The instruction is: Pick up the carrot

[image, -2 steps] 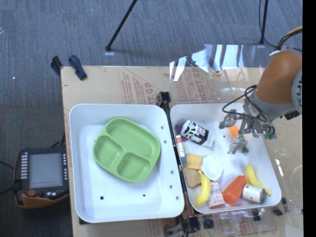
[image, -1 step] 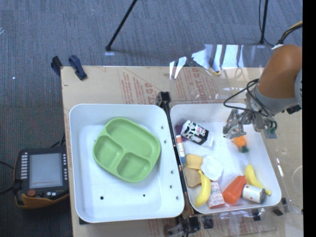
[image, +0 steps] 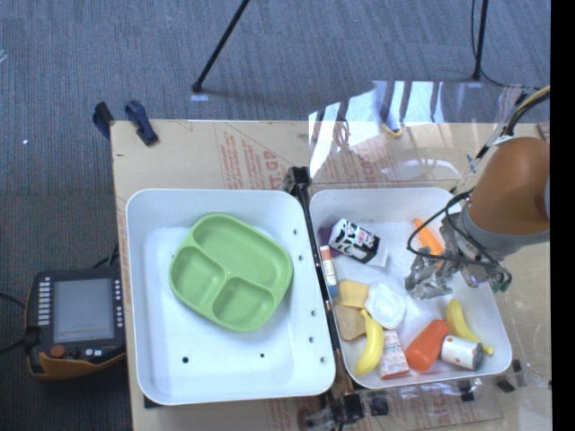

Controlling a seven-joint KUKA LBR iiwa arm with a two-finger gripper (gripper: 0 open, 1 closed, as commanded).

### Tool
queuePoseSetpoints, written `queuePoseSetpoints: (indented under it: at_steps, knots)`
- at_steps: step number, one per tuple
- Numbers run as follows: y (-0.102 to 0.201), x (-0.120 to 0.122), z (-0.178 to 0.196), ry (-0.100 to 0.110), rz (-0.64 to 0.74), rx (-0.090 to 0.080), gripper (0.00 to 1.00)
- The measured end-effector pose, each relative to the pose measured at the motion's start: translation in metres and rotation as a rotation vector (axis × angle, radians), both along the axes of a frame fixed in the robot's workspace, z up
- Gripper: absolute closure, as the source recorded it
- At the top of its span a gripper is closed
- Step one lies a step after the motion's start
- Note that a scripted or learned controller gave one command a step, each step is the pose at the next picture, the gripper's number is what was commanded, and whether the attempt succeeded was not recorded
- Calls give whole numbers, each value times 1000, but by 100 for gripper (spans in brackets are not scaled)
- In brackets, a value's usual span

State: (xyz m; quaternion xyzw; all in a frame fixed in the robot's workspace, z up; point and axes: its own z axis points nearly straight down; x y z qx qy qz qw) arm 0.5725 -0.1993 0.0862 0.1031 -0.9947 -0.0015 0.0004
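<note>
The carrot (image: 426,237) is lying in the right bin (image: 409,196), near that bin's right wall, tilted with its upper end pointing toward the far rim. The gripper (image: 431,279) is hanging just nearer the camera than the carrot, and nothing is showing between its fingers; whether they are spread or pressed together I cannot tell. The arm (image: 508,196) is reaching over the right bin's right wall.

Left of the carrot a carton (image: 353,240) is lying tilted. Nearer the camera than the carrot, a white cup (image: 386,304) is sitting beside a cracker (image: 352,294), with a banana (image: 369,348) and an orange bottle (image: 427,345) along the front wall. Far left of the carrot, a green plate (image: 231,271) is resting in the left bin (image: 144,330).
</note>
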Motion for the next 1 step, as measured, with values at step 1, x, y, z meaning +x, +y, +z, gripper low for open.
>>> queuePoseSetpoints:
  at_steps: [1]
  knots:
    - [-11,8,147,-23,-65,-7,100]
